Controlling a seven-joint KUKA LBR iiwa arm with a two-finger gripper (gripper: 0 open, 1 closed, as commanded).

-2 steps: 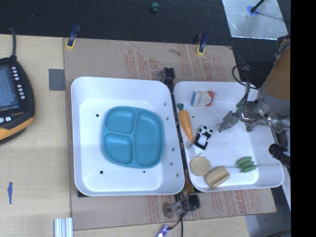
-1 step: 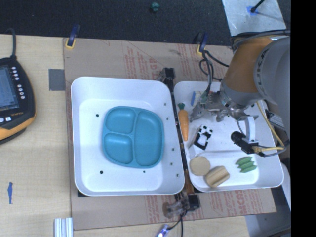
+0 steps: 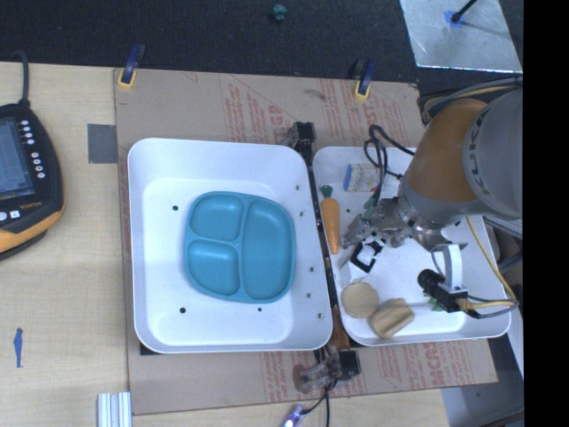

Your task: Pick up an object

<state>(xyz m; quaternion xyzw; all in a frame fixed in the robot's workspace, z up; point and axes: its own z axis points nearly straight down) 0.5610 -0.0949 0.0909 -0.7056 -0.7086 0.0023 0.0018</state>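
Note:
The right bin (image 3: 484, 327) holds an orange carrot (image 3: 331, 223) along its left wall, a tan round piece (image 3: 360, 298) and a tan bread-like piece (image 3: 391, 318) near its front, and a small packet (image 3: 359, 178) at the back. My gripper (image 3: 366, 240) is lowered into this bin, just right of the carrot and above the round piece. The grey arm with its orange band (image 3: 449, 154) covers the bin's middle and right.
The left bin (image 3: 160, 327) contains a blue divided plate (image 3: 240, 245). A teach pendant (image 3: 22, 176) lies on the bench at far left. Clamps (image 3: 131, 65) hold the cardboard sheet under the bins. Cables (image 3: 471, 305) trail across the right bin's front.

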